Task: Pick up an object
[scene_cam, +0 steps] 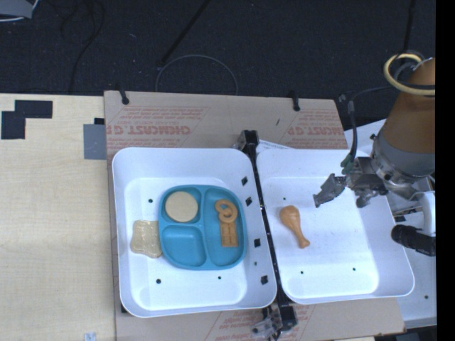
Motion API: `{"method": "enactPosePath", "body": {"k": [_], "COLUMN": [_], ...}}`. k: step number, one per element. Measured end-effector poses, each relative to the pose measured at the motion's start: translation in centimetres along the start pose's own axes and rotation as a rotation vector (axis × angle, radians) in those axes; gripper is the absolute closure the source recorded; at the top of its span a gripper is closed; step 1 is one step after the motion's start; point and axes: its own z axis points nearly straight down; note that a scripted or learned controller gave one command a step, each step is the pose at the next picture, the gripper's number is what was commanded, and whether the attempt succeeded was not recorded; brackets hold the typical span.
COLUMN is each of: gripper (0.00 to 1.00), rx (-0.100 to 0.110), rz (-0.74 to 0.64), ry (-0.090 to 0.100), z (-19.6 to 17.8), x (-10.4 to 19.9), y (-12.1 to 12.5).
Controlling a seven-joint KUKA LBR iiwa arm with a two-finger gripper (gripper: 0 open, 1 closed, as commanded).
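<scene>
You are at the approach step: your gripper (346, 189) hangs open and empty, so drop toward the tan plastic drumstick (293, 225) at seven o'clock.

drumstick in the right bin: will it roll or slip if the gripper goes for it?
The drumstick looks like smooth, rigid toy plastic, so probably light and a bit slippery. Its rounded fat end and thin shank suggest it could pivot or roll if the gripper nudges it off-centre.
</scene>
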Motion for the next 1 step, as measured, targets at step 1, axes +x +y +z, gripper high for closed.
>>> {"method": "enactPosePath", "body": {"k": [1], "gripper": [0.00], "rx": [-0.008], "rz": [-0.001], "ry": [-0.001], "z": [-0.41], "x": [-0.01], "y": [0.15]}}
